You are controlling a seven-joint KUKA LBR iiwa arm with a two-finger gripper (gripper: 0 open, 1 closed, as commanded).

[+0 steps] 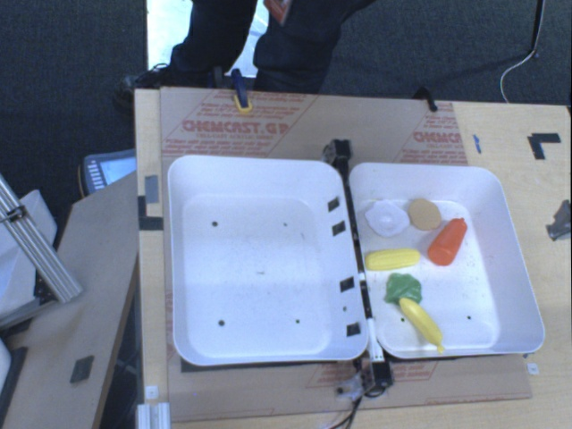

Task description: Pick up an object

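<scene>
I work from the tabletop (500,132) down: the left bin (259,266) holds nothing, so my target lies in the right bin (500,266). The orange carrot (447,241) sits a little apart, the easiest pick; the banana (422,323) touches the green piece (403,288). Jaws' state: I cannot tell.

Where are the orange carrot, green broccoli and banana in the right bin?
orange carrot (447,241), camera view, middle of its body
green broccoli (402,288), camera view, centre of its head
banana (422,323), camera view, mid-length
</scene>
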